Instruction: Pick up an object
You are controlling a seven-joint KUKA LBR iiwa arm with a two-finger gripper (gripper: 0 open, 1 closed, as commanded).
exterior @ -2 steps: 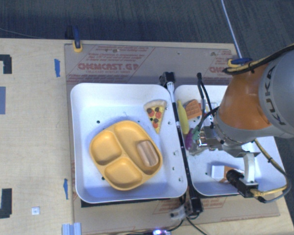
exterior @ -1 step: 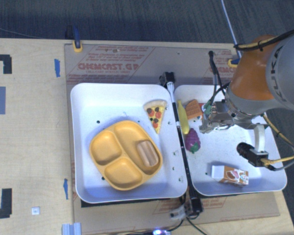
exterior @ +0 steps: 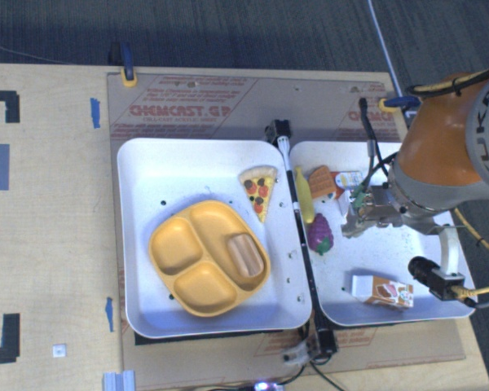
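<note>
Hovering over the right bin (exterior: 440, 316), the gripper (exterior: 360, 217) is sitting just beside the purple eggplant toy (exterior: 319, 233); can't tell its opening (wrist is blocking), nothing visibly held. Pick is looking undone. Divider edge is crowding the eggplant and yellow banana (exterior: 302, 195); the carton (exterior: 381, 290) is lying in open room.

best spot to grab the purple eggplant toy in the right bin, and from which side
Probably across the middle of the purple eggplant, coming straight down from above. It lies flat on the floor of the right bin, its long axis roughly along the divider, so closing across its narrow width looks easiest. The yellow banana sits right beside its upper end and the wall is close on the left, so a side approach seems cramped.
</note>
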